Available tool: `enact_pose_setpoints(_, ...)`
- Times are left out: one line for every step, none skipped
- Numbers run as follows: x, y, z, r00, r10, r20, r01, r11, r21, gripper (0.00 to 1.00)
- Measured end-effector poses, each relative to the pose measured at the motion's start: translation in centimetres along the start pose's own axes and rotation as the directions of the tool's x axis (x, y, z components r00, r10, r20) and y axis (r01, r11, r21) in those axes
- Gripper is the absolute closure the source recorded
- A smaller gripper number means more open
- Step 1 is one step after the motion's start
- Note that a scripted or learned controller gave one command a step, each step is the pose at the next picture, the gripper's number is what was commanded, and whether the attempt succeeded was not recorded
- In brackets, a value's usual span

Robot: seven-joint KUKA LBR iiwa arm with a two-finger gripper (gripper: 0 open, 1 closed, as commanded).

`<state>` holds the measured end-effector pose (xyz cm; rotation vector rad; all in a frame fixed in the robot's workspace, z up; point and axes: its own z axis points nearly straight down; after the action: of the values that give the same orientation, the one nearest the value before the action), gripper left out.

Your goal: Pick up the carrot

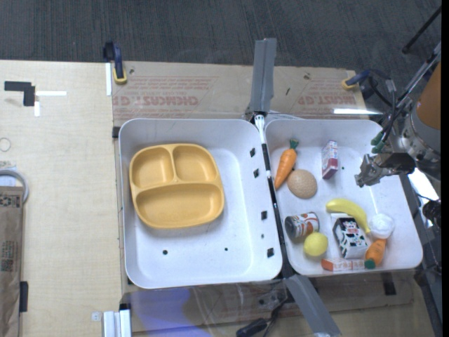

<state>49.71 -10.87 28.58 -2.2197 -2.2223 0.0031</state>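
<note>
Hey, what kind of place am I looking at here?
Likely a robot lab test bench: two white bins, toy food such as a carrot, and a robot gripper reaching over them.

Plate (176, 186) in left bin (203, 269), carrot (285, 166) in right bin (407, 255), beside egg (302, 184)

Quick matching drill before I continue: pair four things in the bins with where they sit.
Things:
1. carrot
2. yellow divided plate
3. lemon
4. gripper

Places:
A. in the left bin
B. near the front edge of the right bin, beside the small can
C. over the right side of the right bin
D. by the left wall of the right bin, green top pointing away from the camera

Pairs: 1-D, 2-A, 3-B, 4-C
</note>
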Motion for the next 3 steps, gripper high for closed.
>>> enact_pose_setpoints(5.1,4.9,4.0,0.994,-0.108,0.000,0.108,0.994,0.001,0.00)
enact_pose_setpoints(10.5,7.3,7.7,0.995,-0.100,0.000,0.100,0.995,0.003,0.00)
enact_pose_setpoints(11.9,1.7,9.5,0.987,-0.161,-0.001,0.161,0.987,0.003,0.00)
